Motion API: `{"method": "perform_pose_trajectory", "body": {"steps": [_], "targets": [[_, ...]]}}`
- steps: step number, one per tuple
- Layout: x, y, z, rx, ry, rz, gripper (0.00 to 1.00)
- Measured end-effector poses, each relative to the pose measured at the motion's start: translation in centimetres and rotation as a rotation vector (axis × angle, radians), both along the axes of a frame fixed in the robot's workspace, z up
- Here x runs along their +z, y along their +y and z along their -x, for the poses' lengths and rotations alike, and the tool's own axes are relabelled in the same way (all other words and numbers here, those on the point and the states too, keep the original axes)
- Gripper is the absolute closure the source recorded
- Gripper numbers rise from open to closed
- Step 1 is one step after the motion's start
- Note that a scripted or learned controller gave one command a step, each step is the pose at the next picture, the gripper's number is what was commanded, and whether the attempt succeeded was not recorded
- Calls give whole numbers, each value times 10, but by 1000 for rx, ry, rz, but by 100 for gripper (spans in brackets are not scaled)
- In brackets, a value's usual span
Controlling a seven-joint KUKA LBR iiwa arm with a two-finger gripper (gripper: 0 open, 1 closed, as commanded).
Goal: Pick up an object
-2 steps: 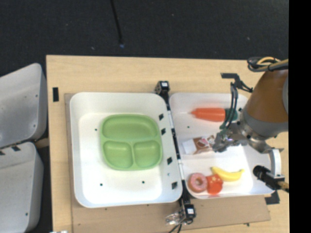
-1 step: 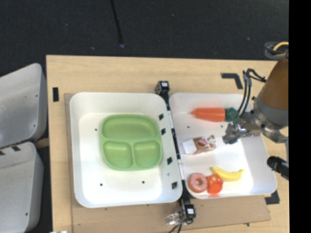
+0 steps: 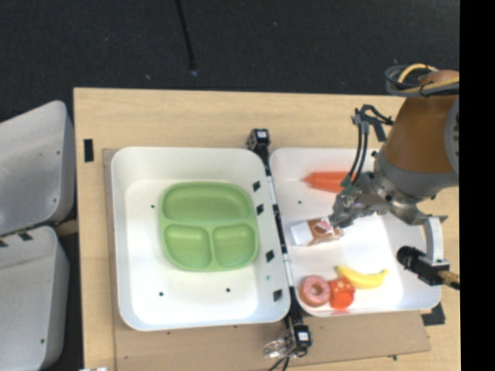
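A: Item one, the bench (image 3: pixel 193 118)?
B: Pale wood, bearing two shallow white bins side by side, clipped together along their shared edge.

A: Left bin (image 3: pixel 131 284)?
B: Holds one green plate (image 3: pixel 209 226) with three compartments, lying flat near the middle.

A: Right bin (image 3: pixel 402 304)?
B: Several pieces. An orange carrot (image 3: pixel 325 181) lies near the far wall. A small white and brown packet (image 3: pixel 315 231) sits near the bin's middle, towards the divider. A pink doughnut (image 3: pixel 315 291) rests at the near edge, touching a red tomato (image 3: pixel 342 294) on its right. A yellow banana (image 3: pixel 362 276) lies just beside the tomato, above and to its right.

A: Arm (image 3: pixel 421 141)?
B: Grey with an orange band, reaching in from the right over the right bin.

A: Gripper (image 3: pixel 340 215)?
B: Low over the bin, between the carrot and the packet, its tip just at the packet's right end. Whether it touches the packet cannot be told.

A: Fingers?
B: Too dark and small to read; open or closed cannot be told.

A: Outside the bench?
B: White panels (image 3: pixel 31 199) to the left, dark floor (image 3: pixel 232 29) beyond.
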State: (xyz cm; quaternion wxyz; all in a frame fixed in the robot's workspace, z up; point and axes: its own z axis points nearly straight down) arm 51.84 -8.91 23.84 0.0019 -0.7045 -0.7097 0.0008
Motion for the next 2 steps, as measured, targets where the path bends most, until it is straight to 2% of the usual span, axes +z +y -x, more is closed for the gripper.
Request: {"method": "perform_pose_trajectory", "body": {"steps": [2], "targets": [[-21, 92, -40, 0, 0, 1, 100]]}}
